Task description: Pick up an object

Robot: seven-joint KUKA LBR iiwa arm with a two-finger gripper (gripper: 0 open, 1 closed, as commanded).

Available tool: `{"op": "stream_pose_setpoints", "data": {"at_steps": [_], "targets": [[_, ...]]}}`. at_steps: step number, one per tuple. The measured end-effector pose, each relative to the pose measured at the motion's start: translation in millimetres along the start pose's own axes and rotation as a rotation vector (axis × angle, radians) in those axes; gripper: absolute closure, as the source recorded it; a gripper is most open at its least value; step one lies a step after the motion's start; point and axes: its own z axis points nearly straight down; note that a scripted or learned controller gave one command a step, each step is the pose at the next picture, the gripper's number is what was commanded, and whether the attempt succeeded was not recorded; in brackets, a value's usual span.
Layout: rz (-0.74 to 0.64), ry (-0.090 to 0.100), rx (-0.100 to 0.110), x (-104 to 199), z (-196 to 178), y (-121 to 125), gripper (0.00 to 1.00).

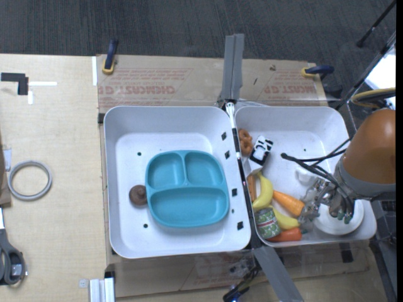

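Gripper (313, 204) hovers over crowded toy food (277, 211) near right bin's (327, 116) front edge.

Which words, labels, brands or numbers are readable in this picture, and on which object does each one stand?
Red print on the cardboard sheet behind the bins: upside down and blurred; not reliably readable.
Label on the small can in the right bin: too small to read.
Black-and-white object in the right bin: markings unreadable.
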Motion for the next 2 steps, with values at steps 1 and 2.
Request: {"op": "stream_pose_setpoints", "data": {"at_steps": [1, 2], "targets": [[-0.282, 0.001, -0.005, -33.3, -32.9, -48.4, 1.00], [0.018, 0.000, 0.000, -3.8, -20.7, -7.4, 1.00]]}}
